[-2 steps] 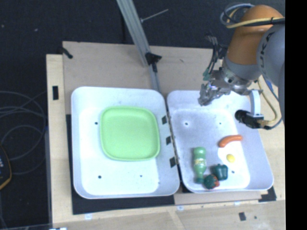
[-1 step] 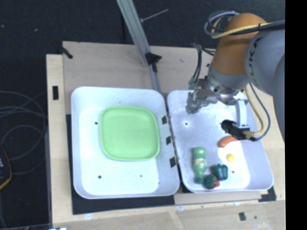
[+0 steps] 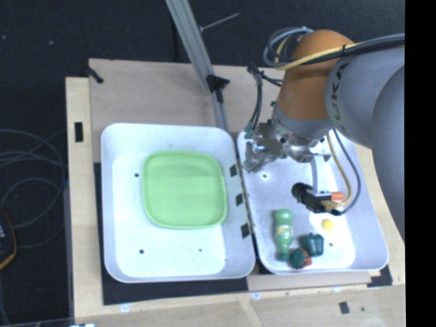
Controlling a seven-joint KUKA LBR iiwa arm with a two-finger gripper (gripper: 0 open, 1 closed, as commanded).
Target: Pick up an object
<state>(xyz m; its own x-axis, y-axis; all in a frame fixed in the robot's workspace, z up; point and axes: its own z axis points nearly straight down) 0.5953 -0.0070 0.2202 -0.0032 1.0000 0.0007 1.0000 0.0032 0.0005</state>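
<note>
Green and rounded, the small bottle [image 3: 283, 231] looks likely to roll or squirt sideways if it is pinched off-centre. Dark teal toy pieces [image 3: 306, 249] crowd its lower end, so a close there could nudge them or catch two things at once. The gripper [image 3: 261, 152] hangs well up-left of the bottle, close to the right bin's [image 3: 371, 251] corner wall. A straight descent from there would probably meet bare floor or clip the rim. Whether it is released or clenched I cannot tell, and nothing shows in its grasp.

The right bin holds the bottle, the teal pieces touching or just beside its lower right, and a small yellow ball [image 3: 328, 225] near its right. The left bin [image 3: 112, 182], beyond the divide to the bottle's left, holds one green square plate [image 3: 184, 189] lying flat.
</note>
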